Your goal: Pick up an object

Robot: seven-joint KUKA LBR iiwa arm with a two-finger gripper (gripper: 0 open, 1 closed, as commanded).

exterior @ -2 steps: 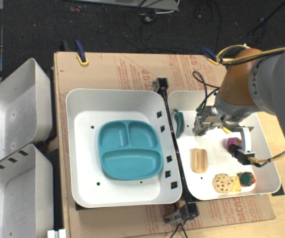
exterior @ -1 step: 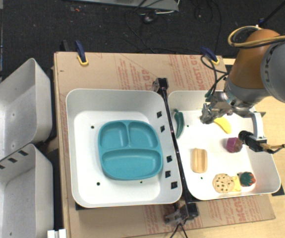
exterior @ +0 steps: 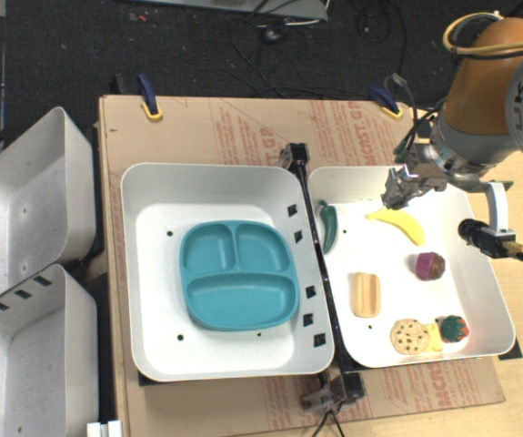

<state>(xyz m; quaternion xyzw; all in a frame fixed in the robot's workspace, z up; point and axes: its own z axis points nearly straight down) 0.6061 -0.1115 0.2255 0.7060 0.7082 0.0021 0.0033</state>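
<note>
- Nearest the camera, along the lower edge of the right-hand shallow white bin (exterior: 493, 280), lie a round tan chocolate-chip cookie (exterior: 410, 336) and, just beside it at its 3 o'clock, a small red-and-green toy like a strawberry (exterior: 452, 328).
- At the cookie's 11 o'clock sits a tan, oblong bread-like piece (exterior: 365, 294), its long axis running 12 to 6 o'clock; a dark purple, roundish plum-like fruit (exterior: 429, 265) rests at the bread's 2 o'clock, apart from it.
- Higher in the same bin lies a yellow plastic banana (exterior: 399, 224), the likeliest thing to be picked up. Its long axis runs from about 10 o'clock to 4 o'clock, with the curve bowed upward.
- Over the bin's far side hangs the pincer (exterior: 397, 192); the banana lies at its 6 o'clock, just beside or perhaps touching the tips. A short drop toward 6 o'clock would seem to bring it over the fruit's upper end.
- Whether the pincer is spread or pressed together cannot be told from this angle; nothing is visibly caught in it.
- By the right bin's left wall stands a slim teal utensil-like piece (exterior: 327, 227), lying 12 to 6 o'clock.
- On the worktop (exterior: 243, 130), the left-hand shallow white bin (exterior: 143, 244) holds a teal three-compartment plastic tray (exterior: 239, 276); its compartments carry nothing.
</note>
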